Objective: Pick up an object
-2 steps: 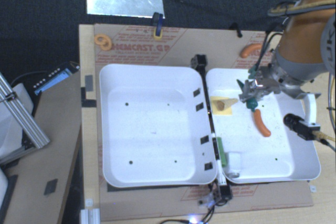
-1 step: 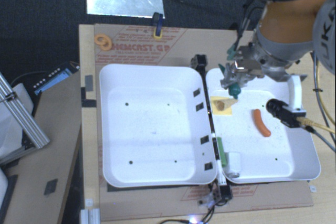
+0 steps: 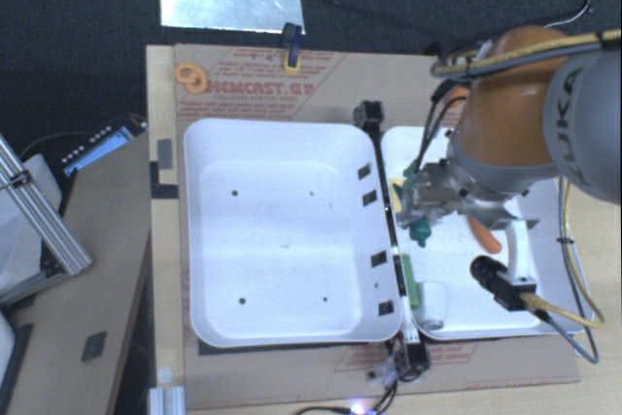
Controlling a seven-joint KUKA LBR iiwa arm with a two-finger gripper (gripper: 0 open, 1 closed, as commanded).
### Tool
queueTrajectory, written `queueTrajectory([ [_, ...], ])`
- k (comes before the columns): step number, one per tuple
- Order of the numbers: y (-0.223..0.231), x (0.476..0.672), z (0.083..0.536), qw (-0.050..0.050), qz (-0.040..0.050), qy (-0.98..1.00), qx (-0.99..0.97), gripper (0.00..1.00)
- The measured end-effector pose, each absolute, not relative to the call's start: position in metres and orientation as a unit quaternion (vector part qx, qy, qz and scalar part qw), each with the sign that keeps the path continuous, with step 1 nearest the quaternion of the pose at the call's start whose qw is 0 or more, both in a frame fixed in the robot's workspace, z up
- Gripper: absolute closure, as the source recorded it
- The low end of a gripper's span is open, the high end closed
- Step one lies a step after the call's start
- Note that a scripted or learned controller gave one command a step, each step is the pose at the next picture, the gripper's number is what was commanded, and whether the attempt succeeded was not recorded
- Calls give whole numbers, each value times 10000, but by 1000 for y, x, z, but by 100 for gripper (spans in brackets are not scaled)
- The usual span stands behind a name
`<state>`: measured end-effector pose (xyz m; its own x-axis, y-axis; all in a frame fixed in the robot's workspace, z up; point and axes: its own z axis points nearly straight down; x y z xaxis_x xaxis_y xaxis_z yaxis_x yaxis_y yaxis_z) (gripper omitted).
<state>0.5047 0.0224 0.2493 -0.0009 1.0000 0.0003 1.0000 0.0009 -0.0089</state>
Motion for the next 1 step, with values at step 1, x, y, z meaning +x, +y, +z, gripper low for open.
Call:
queueTrajectory([
  [1,107,587,246,-24,-28,-7110,-7032,100],
])
